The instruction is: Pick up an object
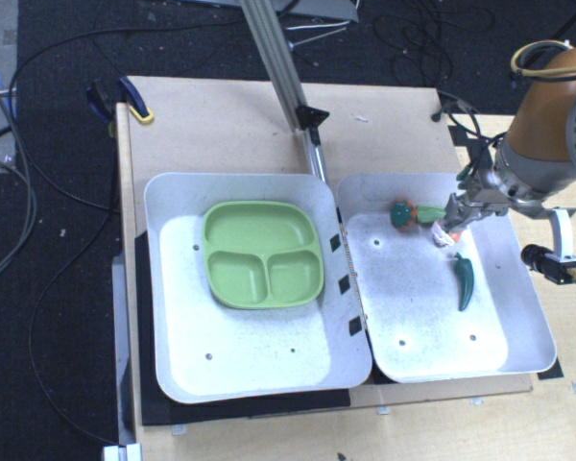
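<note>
In the camera view, the claw (448, 230), whose state I cannot tell, hangs low at the right bin's (518, 353) far right, beside a small teal-and-orange toy (409, 214) on its left, with a green pepper-like toy (464, 282) lying near-far just nearer.

One fixed cam, high above the table (221, 123), looking down at a slant. Both white bins fit in frame w/ floor around them: left bin (173, 353), right bin (518, 353). Arm (547, 113) enters from frame right.
</note>
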`<state>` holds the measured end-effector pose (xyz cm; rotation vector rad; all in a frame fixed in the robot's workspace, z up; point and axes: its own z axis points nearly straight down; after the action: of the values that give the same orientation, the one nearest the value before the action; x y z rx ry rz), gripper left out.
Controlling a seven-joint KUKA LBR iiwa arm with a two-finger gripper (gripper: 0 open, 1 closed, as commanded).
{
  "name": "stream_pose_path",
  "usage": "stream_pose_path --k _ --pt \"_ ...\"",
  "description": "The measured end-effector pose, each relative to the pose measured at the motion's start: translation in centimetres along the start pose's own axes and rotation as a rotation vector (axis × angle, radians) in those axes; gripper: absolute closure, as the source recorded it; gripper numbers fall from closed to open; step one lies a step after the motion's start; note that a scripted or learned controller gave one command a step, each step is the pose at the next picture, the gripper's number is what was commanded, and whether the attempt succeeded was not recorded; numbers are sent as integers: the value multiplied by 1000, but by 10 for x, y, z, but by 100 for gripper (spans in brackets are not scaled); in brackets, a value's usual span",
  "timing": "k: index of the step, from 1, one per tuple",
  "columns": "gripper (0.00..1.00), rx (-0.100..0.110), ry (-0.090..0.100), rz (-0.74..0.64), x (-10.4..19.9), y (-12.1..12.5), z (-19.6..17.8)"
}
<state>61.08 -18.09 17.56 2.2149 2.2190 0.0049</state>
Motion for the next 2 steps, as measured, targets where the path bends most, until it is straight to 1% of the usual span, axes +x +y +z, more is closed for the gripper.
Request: stream_pose_path --k 1,2 --pt "100 -1 0 0 -2 0 -64" --pt "100 1 0 -1 -2 1 -99"
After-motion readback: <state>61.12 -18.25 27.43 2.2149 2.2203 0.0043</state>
